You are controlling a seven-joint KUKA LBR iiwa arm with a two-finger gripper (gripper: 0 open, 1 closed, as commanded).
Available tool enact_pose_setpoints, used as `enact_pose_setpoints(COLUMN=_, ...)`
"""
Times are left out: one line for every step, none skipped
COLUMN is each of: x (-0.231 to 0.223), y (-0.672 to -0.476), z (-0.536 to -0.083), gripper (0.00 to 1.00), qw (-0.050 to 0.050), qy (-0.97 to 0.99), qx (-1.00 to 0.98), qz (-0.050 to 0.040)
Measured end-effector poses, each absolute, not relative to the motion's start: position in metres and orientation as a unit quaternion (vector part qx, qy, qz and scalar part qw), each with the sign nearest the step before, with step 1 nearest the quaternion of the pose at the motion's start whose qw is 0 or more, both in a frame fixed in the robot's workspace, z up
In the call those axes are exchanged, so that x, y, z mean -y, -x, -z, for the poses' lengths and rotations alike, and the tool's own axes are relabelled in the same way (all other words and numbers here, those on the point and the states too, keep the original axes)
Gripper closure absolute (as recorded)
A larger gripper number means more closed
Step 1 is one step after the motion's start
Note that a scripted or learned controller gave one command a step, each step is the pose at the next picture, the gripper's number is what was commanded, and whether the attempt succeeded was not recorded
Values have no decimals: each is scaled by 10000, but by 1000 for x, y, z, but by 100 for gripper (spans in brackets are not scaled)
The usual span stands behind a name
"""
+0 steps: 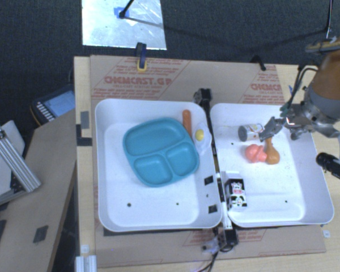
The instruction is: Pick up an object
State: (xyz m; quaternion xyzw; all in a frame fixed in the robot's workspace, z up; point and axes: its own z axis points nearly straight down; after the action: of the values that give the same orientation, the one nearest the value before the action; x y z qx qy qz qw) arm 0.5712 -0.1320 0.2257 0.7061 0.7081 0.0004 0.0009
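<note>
The right bin (pixel 283 205) holds a small grey can (pixel 249 132) lying on its side, a pink lumpy toy (pixel 254 153) and an orange toy (pixel 271 153) touching it. A black-and-white cow-print carton (pixel 236 192) stands by the bin's left wall. My gripper (pixel 273 129) hangs over the back of this bin, just right of the can and right above the orange toy. Nothing shows in its grasp.
The left bin (pixel 119 208) carries a blue divided plate (pixel 160 151), an orange carrot-like stick (pixel 187 122) and a small yellow ball (pixel 199 134) near its right wall. The grey arm with its orange band (pixel 331 78) crosses the right bin's far right corner.
</note>
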Motion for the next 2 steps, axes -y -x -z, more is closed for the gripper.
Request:
enact_pose_setpoints(x=133, y=-571, z=-163, gripper=0, qw=-15, qy=-7068, qx=-7074, qz=10)
enact_pose_setpoints(x=130, y=-563, z=-104, gripper=0, qw=-11, qy=-7067, qx=-7075, qz=5)
